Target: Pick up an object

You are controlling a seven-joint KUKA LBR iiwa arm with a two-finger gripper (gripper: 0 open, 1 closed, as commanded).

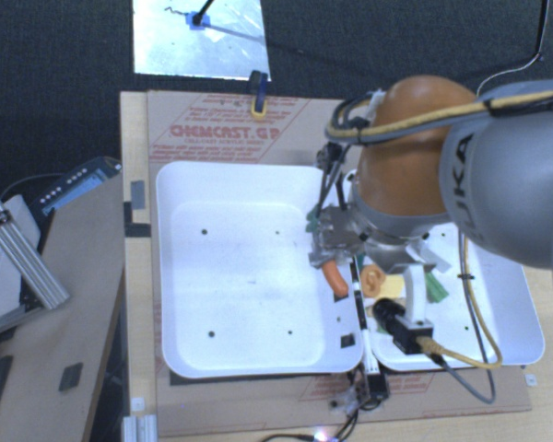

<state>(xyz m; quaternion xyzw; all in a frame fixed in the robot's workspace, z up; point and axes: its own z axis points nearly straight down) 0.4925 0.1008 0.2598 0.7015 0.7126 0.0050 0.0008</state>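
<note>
several small objects (387, 284) beside the bins' divider (359, 307), under the arm (461, 173)

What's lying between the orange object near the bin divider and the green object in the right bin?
In the camera view, a yellow block with a small tan piece beside it lies between the orange object and the green object.

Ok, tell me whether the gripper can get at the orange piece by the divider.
Probably yes: the gripper hangs right above the orange piece at the left bin's right edge, nothing between them, though the wall beside it crowds the approach.
</note>
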